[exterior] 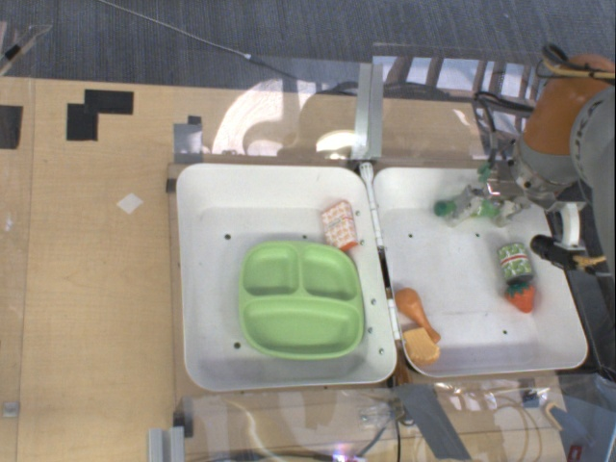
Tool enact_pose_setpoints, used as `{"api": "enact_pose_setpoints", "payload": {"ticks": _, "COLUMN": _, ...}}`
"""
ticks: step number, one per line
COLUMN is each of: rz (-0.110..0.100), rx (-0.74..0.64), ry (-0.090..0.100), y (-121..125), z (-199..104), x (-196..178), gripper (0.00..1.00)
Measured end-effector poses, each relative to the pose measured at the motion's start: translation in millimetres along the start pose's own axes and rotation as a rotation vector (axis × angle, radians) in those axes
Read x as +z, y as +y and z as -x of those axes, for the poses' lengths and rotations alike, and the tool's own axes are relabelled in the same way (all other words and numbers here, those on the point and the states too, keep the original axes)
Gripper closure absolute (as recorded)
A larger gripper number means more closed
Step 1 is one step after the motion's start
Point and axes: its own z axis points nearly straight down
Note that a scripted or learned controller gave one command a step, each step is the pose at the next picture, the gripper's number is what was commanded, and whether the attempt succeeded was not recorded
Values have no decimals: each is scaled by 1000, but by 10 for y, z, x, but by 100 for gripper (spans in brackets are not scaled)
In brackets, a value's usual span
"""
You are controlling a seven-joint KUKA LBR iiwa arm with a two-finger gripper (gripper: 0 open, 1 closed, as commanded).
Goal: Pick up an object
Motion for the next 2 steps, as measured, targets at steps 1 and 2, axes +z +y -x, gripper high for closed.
{"api": "enact_pose_setpoints", "payload": {"ticks": 1, "rz": 1, "rx": 0, "ry": -1, "y": 0, "z": 3, "x": 0, "gripper": 0}}
{"api": "enact_pose_setpoints", "payload": {"ticks": 2, "rz": 1, "rx": 0, "ry": -2, "y": 1, "z": 5, "x": -1, "gripper": 0}}
